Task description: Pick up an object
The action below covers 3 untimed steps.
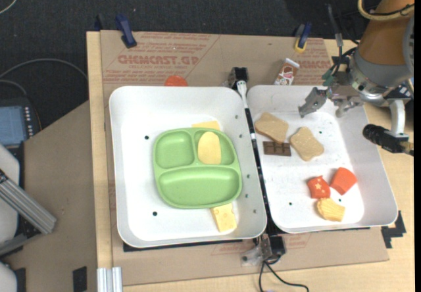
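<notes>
Grabbing could go wrong here: if you drop straight down, the grey two-finger gripper closes on bare bin floor. Its fingers look spread apart with nothing between them, though they are small and hard to see. The flat tan bread-shaped piece lies in the right white bin, near the fingers but below and left of them, apart.
</notes>
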Available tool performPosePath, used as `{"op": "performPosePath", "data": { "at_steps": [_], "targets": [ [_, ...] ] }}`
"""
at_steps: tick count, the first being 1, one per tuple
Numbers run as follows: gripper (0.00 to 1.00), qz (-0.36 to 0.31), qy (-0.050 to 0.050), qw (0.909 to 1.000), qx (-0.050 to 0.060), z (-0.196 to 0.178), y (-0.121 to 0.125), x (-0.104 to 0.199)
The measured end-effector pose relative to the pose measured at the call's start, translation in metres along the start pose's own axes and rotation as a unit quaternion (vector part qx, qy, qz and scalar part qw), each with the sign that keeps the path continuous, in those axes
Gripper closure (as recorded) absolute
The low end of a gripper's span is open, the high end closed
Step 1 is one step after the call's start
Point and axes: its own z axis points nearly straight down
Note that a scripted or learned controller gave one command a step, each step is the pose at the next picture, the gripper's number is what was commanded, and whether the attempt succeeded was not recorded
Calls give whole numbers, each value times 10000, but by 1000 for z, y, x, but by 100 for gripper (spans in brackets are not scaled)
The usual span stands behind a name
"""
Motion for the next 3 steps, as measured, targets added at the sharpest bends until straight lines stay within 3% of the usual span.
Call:
{"op": "performPosePath", "data": {
  "at_steps": [1,2,3],
  "targets": [
    [0,13,0,10000,29,107,-63,12],
    [0,18,10,10000,32,103,-124,10],
    [100,13,-15,10000,-18,92,-120,9]
  ]
}}
